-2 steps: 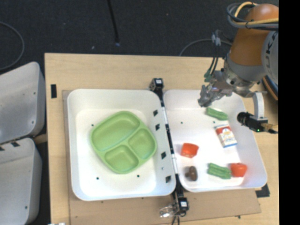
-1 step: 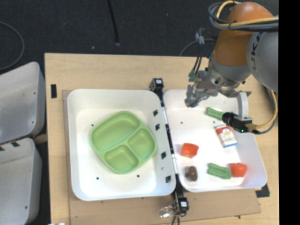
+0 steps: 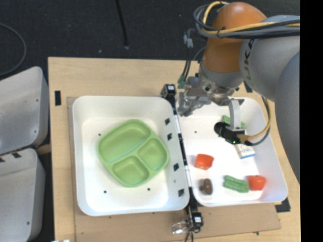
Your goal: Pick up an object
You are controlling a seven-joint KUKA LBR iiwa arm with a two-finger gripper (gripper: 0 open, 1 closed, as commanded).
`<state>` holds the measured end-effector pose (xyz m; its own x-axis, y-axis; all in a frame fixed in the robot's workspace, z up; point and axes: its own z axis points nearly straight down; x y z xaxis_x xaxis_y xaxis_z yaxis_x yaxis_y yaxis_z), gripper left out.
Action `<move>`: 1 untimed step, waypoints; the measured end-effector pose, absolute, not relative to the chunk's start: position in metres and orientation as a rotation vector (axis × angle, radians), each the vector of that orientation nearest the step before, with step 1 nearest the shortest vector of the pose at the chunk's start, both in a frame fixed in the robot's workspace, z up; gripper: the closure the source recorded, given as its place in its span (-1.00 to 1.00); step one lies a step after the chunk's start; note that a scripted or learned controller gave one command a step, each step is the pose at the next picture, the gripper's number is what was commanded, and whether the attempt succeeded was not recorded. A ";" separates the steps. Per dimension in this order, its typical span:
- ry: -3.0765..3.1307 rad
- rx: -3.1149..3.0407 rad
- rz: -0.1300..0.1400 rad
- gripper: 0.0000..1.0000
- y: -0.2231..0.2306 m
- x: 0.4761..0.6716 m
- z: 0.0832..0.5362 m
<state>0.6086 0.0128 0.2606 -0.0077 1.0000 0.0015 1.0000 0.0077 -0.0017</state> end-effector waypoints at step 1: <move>-2.229 -2.215 -0.002 1.00 0.058 0.620 0.257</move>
